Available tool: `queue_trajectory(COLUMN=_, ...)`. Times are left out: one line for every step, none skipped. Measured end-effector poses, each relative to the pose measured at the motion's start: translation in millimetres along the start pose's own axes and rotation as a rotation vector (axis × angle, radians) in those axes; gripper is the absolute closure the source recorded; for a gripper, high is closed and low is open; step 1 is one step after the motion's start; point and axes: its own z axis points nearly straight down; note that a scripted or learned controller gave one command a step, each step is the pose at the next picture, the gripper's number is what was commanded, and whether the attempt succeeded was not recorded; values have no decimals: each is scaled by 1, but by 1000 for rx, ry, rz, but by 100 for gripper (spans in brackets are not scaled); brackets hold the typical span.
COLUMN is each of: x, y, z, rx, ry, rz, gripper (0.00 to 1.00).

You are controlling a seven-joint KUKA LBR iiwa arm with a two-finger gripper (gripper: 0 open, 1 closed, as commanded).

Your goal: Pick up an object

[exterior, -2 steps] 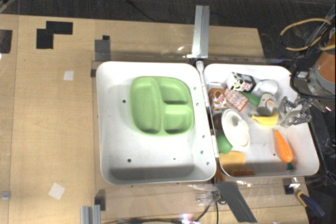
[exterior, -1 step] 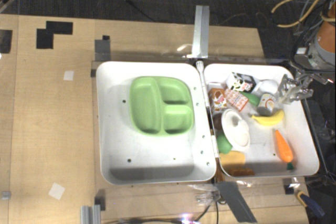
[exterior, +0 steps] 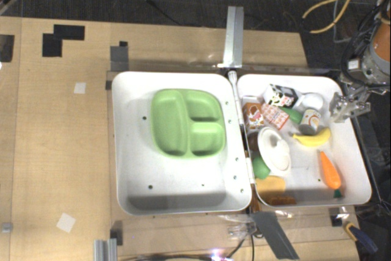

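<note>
Grey arm (exterior: 376, 52) with orange band at the wrist, reaching in from 3 o'clock, wrist bent downward over the far right rim of the right bin (exterior: 360, 156). Metallic gripper (exterior: 349, 107) hanging at the bin's 2 o'clock corner, just above the rim, nothing visible between its tips; cannot tell whether apart or together. Inside the right bin: yellow banana (exterior: 313, 139) near centre, at 8 o'clock from the gripper; orange carrot (exterior: 330, 172) at 5 o'clock from the banana; white bowl (exterior: 274, 148) at 9 o'clock from the banana; red-and-white carton (exterior: 274, 115) toward 12 o'clock of the bowl. Left bin (exterior: 134, 192) bearing a green divided tray (exterior: 187, 122), upright, near its centre. Yellow cables (exterior: 342, 3) looping at 12 o'clock above the arm.
</note>
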Motion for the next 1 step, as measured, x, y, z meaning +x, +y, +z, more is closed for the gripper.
queue_trajectory(x=-10, y=-32, z=-16, rx=1, ry=0, rz=-272, gripper=100)
